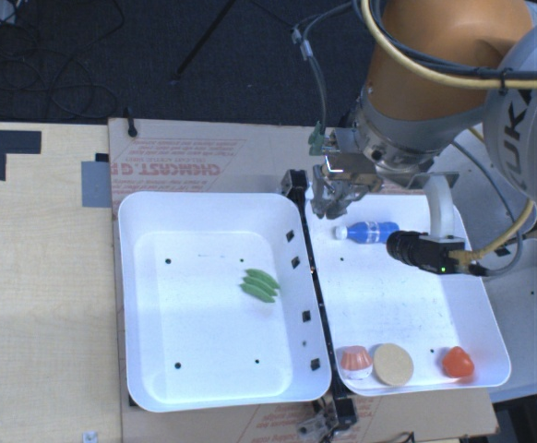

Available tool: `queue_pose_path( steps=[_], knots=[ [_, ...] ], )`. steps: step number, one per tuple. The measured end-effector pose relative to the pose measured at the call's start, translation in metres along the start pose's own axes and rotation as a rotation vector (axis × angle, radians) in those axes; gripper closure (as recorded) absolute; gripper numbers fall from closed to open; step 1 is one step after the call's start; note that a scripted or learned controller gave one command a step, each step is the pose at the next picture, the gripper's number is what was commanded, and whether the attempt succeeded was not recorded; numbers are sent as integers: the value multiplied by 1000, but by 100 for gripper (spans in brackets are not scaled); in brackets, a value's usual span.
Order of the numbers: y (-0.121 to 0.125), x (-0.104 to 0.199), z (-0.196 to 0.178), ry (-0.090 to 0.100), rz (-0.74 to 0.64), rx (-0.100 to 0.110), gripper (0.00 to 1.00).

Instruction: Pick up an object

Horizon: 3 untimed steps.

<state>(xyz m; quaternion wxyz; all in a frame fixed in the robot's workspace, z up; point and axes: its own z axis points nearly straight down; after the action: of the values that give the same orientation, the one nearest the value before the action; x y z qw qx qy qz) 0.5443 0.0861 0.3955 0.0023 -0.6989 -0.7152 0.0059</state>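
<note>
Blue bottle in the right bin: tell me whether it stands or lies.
Lying on its side: the blue bottle stretches lengthwise across the right bin's floor, white cap pointing left.

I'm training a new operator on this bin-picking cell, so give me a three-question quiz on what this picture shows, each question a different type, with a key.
1. True or false: the green pea pod lies in the same bin as the small bottle.
2. Which thing lies nearest the hand?
A. the red tomato
B. the small bottle
C. the tan round disc
3. Fill in: the three things along the right bin's near edge are a pink-and-white cupcake-like toy, the tan round disc and a ____.

Key: 1 false; 2 B; 3 red tomato.
</note>
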Motion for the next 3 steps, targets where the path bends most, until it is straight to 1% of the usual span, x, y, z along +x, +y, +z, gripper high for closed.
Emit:
queue_pose_path(
  steps=[1, 2, 3],
  knots=[
    [0, 0, 0, 0, -1, 1, 0],
    [0, 1, -9, -1, -10, 3, 100],
    [3, 58, 43, 4, 18, -3, 100]
  ],
)
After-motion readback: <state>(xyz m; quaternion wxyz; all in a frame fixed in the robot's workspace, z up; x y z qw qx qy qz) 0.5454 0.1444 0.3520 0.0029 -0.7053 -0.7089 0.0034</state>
